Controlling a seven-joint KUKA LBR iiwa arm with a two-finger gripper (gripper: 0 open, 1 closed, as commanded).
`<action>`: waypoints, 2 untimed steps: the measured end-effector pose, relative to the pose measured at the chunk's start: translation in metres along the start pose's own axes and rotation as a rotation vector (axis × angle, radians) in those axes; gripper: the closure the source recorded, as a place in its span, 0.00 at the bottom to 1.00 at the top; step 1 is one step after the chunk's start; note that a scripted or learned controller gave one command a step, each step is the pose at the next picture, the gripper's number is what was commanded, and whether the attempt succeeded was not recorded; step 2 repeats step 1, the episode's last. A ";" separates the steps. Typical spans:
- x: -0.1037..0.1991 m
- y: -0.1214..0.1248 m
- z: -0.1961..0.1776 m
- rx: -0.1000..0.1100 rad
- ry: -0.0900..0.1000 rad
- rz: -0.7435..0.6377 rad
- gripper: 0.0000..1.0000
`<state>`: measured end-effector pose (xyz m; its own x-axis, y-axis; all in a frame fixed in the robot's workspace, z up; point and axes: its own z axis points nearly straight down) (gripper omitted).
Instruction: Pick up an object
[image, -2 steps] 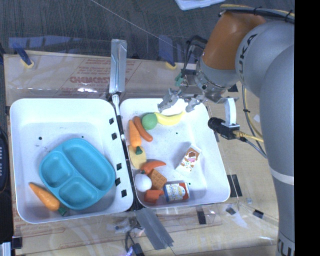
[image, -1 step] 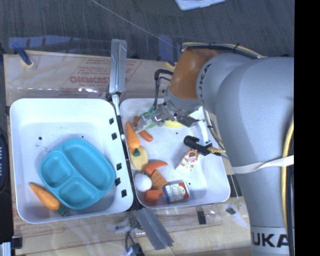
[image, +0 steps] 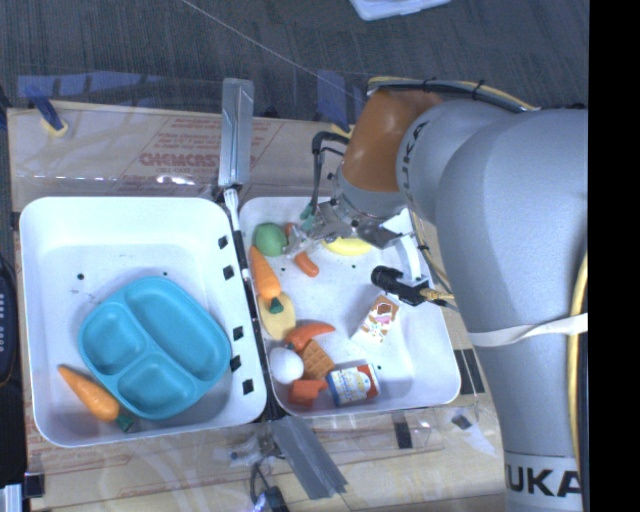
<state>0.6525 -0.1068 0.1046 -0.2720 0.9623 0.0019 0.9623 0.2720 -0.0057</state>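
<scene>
My gripper (image: 309, 227) is low over the back of the right bin (image: 432, 352), under the orange band of the arm. Just left of it lies a green round fruit (image: 267, 238). A small orange piece (image: 306, 264) sits just in front of it and a yellow fruit (image: 347, 246) lies to its right. A long carrot (image: 264, 272) runs along the bin's left wall. Toward the front lie a yellow pear-like piece (image: 277, 316), a white egg (image: 287, 365), a small can (image: 352, 383) and a little carton (image: 378, 320). The arm hides the bin's back right corner.
The left bin (image: 60, 240) holds a blue divided plate (image: 155, 345) and an orange carrot (image: 90, 392) at its front left. A grey divider bar (image: 236, 140) rises between the bins at the back. A black part (image: 393, 284) juts from the arm over the right bin.
</scene>
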 end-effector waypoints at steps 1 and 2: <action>0.020 -0.038 -0.083 -0.009 -0.003 0.107 1.00; 0.020 -0.038 -0.083 -0.009 -0.003 0.107 1.00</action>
